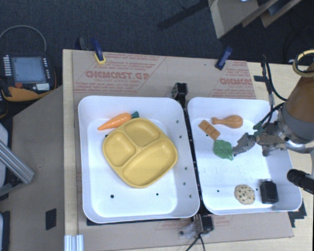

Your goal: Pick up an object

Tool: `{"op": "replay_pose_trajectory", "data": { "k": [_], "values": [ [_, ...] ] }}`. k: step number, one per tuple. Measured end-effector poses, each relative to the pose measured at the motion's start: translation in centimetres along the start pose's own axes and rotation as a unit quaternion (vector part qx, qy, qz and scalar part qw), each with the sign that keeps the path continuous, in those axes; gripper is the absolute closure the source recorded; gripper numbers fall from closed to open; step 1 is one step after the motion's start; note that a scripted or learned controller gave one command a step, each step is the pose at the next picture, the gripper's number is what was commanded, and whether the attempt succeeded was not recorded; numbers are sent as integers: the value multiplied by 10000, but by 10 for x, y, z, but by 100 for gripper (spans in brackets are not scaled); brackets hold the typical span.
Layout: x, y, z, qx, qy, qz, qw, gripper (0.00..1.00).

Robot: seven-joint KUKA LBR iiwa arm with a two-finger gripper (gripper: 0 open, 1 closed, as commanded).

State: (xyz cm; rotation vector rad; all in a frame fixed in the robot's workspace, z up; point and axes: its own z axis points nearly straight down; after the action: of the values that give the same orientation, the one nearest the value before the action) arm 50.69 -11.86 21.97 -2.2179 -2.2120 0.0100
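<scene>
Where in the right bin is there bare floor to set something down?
Free: the right bin's middle and near-left floor, between broccoli and cookie. Crowded: the far end, with drumstick, brown bar, broccoli and the gripper beside it.

Yellow divided plate (pixel 140 152), orange carrot (pixel 114 121), green lump (pixel 223 149), speckled cookie (pixel 244 194)

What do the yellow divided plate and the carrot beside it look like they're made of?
The yellow plate looks like moulded plastic: one even colour, smooth rounded dividers, a soft matte sheen. The carrot also seems plastic, probably a toy: flat, uniform orange with a neat green stub. Neither can be confirmed by sight alone.
</scene>
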Motion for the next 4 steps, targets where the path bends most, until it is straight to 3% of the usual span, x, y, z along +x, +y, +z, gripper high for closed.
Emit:
{"op": "replay_pose_trajectory", "data": {
  "k": [1, 3, 4],
  "values": [
    [0, 2, -5, -53, -8, -15, 10000, 0],
    [-5, -4, 115, -36, -4, -11, 10000, 0],
    [-5, -4, 136, -35, -1, -10, 10000, 0]
  ]
}}
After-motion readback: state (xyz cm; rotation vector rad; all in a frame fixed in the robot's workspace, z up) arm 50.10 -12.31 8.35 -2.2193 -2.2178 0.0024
